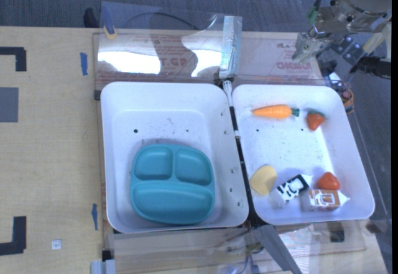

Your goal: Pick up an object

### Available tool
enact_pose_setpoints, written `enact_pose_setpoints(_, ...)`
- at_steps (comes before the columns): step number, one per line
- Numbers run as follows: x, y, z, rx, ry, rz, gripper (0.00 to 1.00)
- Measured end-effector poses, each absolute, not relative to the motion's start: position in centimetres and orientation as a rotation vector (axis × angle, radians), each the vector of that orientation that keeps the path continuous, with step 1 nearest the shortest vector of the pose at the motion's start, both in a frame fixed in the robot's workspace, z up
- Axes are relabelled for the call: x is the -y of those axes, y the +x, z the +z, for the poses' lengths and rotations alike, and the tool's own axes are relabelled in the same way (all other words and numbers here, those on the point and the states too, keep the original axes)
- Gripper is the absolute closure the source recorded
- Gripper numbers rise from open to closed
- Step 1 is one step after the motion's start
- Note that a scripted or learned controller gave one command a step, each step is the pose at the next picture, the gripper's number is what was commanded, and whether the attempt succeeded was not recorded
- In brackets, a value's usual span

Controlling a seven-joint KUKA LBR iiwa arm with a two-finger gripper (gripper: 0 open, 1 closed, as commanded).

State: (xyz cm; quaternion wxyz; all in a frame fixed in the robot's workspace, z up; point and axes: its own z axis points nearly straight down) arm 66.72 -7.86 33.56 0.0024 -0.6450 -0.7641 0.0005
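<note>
The right bin (348, 142) holds an orange carrot (273, 112) and a small red strawberry-like piece (315, 119) near its far wall. At its near side lie a yellow piece (263, 179), a black-and-white item (292, 187), a red tomato-like piece (328, 181) and a small orange-and-white carton (323, 199). My gripper (323, 48) hangs above the bench beyond the right bin's far right corner, well above and behind the carrot. It is open with nothing between its fingers.
The left bin (118, 111) holds a teal divided plate (172, 182) in its near half. A clear plastic sheet (168, 49) and a cardboard strip (273, 58) lie behind the bins. Light wooden benchtop (43, 142) spreads to the left.
</note>
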Motion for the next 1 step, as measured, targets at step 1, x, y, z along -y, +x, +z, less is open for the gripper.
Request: enact_pose_setpoints(1, 1.54, 66.67, 30.47, 2.476, -1.929, 0.001, 1.00)
